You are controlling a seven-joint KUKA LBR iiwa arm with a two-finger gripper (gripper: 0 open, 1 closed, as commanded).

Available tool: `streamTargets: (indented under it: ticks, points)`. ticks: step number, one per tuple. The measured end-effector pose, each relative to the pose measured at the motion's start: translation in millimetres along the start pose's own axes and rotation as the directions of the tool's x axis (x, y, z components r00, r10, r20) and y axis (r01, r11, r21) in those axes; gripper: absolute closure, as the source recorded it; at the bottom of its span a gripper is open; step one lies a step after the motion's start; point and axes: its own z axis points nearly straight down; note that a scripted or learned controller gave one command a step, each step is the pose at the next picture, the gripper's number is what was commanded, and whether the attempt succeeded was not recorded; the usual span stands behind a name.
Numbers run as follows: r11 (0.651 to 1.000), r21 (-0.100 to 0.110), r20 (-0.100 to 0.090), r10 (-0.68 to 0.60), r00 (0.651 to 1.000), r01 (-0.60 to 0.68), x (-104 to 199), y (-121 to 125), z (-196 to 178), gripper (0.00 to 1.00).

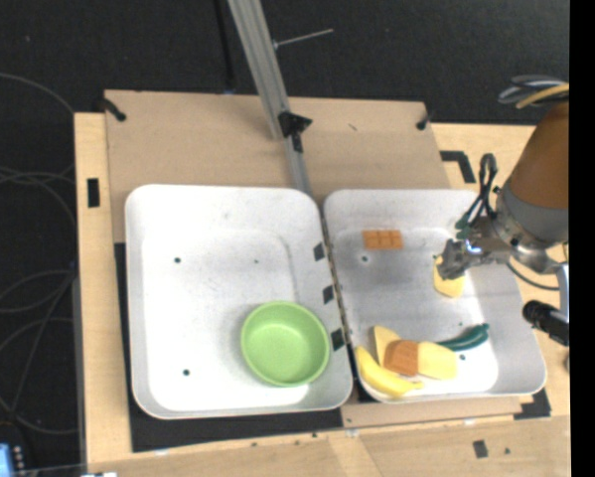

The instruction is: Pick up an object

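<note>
Yellow piece (450, 284) sits under the lowered gripper (457, 258), finger state unclear.

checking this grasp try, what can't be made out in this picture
- Claw: too small and dark in the camera view to tell its fingers' state.
- Yellow block: its top is hidden by the claw; contact unclear.
- Heap by the yellow banana: things overlap, shapes blurred.
- Arm: cut off by the right edge.

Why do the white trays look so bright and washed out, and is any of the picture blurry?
In the camera view, overhead light flattens the left bin and right bin to near-uniform white, with only faint grey smudges. The green bowl stays fairly crisp; the gripper and the yellow object beside it look soft, their detail hard to make out.
</note>
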Motion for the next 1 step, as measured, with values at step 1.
streamTargets:
  ticks: [1]
  points:
    - [1.000, 0.001, -0.003, -0.001, 1.000, 0.001, 48.5, 5.2, -4.8, 1.00]
